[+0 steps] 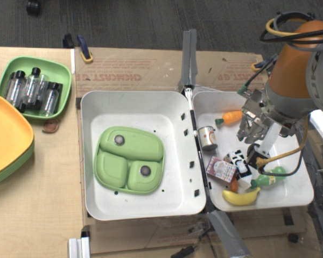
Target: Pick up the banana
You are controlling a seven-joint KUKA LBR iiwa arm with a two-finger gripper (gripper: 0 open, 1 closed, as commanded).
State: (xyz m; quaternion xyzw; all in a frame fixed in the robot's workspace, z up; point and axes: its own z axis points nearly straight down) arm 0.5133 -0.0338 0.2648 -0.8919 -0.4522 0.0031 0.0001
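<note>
You were working in a robotics lab set up in an office room. Beyond the left white bin (175,190) lay grey office carpet (151,9) with a chair caster (33,5) on it. That bin sat on a cardboard sheet (124,75) on a wooden bench (43,208), and to its right a grey-and-orange robot arm (296,71) reached in.

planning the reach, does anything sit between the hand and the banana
Yes. The hand hangs over the right bin's middle; the banana lies at its near wall. Between them lie a black-and-white box and a pink packet, with a green object beside the banana.
</note>
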